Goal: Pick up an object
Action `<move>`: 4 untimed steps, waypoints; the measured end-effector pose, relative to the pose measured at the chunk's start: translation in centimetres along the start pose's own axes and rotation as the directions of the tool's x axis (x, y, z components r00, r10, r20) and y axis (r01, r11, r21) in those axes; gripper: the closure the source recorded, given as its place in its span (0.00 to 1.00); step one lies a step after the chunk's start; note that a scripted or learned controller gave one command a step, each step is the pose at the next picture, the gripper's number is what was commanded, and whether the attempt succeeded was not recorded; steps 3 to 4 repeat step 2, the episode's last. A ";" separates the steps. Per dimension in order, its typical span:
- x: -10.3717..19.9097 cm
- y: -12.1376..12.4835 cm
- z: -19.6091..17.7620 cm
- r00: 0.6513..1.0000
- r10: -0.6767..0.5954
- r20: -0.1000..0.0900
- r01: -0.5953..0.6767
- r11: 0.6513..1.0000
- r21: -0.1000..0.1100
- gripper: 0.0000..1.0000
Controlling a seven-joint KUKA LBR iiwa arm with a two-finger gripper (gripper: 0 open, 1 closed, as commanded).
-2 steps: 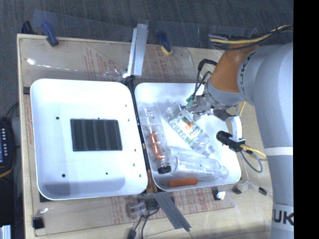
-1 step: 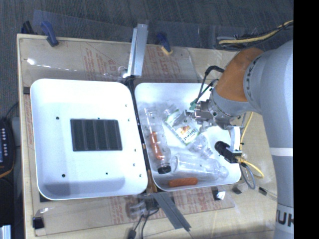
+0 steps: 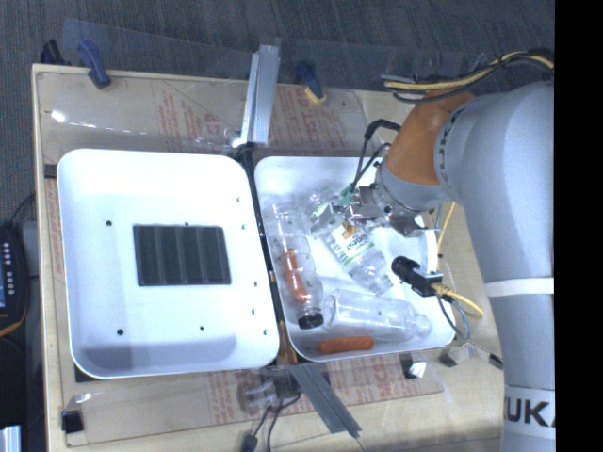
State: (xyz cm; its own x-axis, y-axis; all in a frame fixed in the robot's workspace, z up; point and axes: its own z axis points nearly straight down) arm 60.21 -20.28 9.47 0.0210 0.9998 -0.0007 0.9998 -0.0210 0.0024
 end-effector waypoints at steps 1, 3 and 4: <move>0.0 0.1 -1.1 1.000 -0.003 0.001 0.003 1.000 0.000 1.00; 2.1 4.4 -12.9 0.965 -0.262 -0.001 0.262 0.965 0.003 1.00; 2.1 4.4 -12.9 0.965 -0.262 -0.001 0.262 0.965 0.003 1.00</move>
